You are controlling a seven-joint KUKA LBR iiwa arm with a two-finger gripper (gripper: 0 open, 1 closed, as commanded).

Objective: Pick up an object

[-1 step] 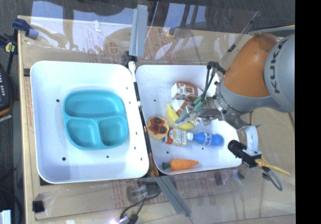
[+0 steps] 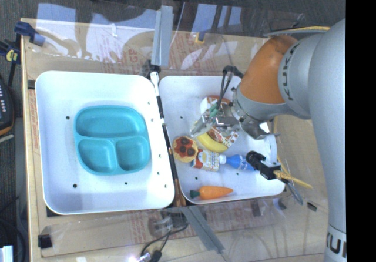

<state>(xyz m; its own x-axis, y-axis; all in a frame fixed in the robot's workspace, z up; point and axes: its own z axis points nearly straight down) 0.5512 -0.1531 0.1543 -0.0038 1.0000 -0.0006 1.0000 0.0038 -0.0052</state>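
Listing contents, with the yellow plastic banana (image 2: 211, 142) as landmark. Right-hand shallow white bin (image 2: 176, 93): banana near its middle, heaped with other small toys so the arm can reach any of them. Round orange-and-brown toy (image 2: 185, 148) just left of the banana; blue-capped white bottle (image 2: 226, 161) just below; orange plastic carrot (image 2: 215, 192) further below, lying apart, likely the easiest candidate. Tool (image 2: 218, 115) hangs directly above the banana, over the clutter; its opening cannot be told, nor any hold. Left-hand white bin (image 2: 53, 87), well left of the banana, carries a teal three-compartment plastic tray (image 2: 111, 139).
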